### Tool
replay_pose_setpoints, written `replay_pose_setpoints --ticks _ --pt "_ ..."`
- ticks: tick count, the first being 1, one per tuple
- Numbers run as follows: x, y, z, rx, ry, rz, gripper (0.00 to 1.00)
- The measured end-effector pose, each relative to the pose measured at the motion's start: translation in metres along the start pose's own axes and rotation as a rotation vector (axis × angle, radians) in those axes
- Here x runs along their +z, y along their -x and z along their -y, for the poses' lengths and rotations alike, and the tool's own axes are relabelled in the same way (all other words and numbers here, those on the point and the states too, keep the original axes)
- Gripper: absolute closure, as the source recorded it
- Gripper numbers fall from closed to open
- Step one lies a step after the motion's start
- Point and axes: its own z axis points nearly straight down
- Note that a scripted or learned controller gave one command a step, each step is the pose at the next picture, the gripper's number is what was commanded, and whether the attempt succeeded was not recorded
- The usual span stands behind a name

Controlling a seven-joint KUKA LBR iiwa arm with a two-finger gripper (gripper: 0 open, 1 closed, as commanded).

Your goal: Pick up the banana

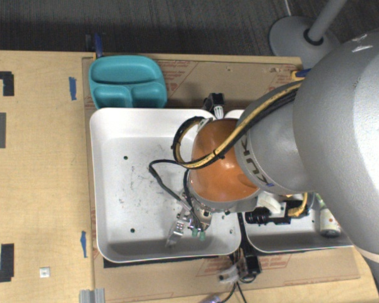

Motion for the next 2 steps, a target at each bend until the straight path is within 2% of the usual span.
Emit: replay_pose_setpoints --ticks 1,2 --pt "-0.001 0.004 -0.063 0.037 0.007 0.005 0.00" --pt "-0.011 0.003 -0.064 0.036 0.008 0.004 1.00"
